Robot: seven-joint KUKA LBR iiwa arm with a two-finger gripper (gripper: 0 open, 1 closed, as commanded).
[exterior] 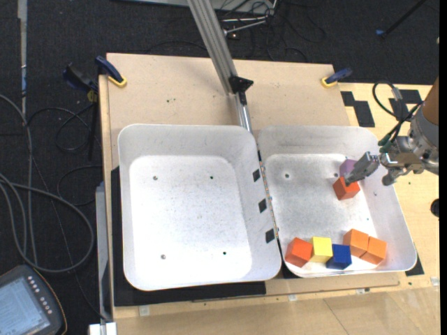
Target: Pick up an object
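Nearby, end effector (357, 172) — grip unclear — over red-orange block (346, 188), purple piece (346, 165) beside.

A robotics lab: plywood tabletop (293, 89) clamped at its corners, loose cables (42, 187) across dark carpet, a teach pendant (24, 306), metal camera pole (209, 33).

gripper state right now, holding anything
Gripper: low in the right bin, right at an orange block beside a purple one; whether it is open, shut or gripping cannot be told.
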